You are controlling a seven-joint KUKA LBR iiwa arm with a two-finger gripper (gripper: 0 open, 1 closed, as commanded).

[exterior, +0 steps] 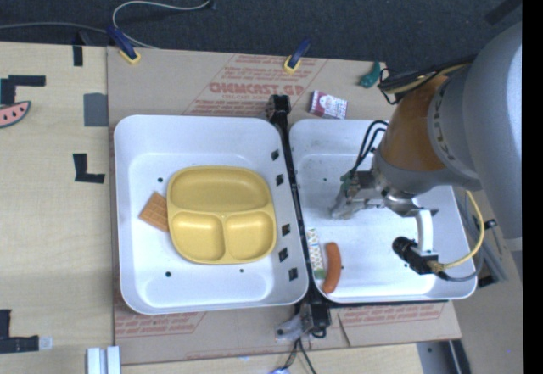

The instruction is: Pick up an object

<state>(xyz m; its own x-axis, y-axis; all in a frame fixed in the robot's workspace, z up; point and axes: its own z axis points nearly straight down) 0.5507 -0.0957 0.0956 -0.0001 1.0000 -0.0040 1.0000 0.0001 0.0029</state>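
An orange-red sausage-shaped object (332,267) lies near the front left corner of the right bin (318,139). Beside it against the bin's left wall sits a small pale patterned item (315,257). My gripper (346,197) is low over the right bin's middle, up and to the right of the sausage and apart from it. The wrist hides much of it. In the left bin (136,139) lies a yellow divided plate (222,213) with a tan waffle-like piece (155,211) tucked at its left edge.
The grey arm with its orange band (416,131) fills the right side above the right bin. A black cable and connector (416,253) hang over the bin's right part. A small card (327,104) and clamps rest on the cardboard behind the bins.
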